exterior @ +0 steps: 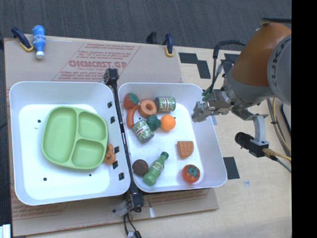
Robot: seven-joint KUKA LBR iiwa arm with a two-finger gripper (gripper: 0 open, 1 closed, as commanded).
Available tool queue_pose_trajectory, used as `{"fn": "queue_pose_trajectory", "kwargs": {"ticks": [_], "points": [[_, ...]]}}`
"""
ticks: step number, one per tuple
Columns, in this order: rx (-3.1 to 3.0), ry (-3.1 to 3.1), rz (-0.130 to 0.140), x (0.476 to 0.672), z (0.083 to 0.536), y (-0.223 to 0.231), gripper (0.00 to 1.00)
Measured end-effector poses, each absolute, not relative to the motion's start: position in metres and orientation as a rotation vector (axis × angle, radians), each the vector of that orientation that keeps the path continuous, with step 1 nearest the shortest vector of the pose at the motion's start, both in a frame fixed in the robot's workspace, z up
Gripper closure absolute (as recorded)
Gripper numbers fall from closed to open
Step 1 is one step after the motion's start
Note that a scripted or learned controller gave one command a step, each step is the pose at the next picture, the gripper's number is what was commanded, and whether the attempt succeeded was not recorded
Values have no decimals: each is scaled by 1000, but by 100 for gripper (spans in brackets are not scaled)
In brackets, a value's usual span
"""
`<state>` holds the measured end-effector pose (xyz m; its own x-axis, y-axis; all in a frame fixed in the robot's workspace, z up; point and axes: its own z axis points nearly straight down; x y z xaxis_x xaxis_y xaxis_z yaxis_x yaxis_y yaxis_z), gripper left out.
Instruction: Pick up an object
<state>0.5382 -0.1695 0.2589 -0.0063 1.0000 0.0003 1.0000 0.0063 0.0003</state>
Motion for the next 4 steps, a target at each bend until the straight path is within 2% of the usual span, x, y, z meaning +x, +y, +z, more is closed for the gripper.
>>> {"fn": "queue_pose_trajectory", "kwargs": {"ticks": [1,2,3,4], "points": [[-2214,-2228,3,486,248,-168,100],[-2215,-2228,0,565,276,-157,100],[-2216,-2226,2,512,270,-132,100],[-2210,-2226,6,583,136,-144,100]]}}
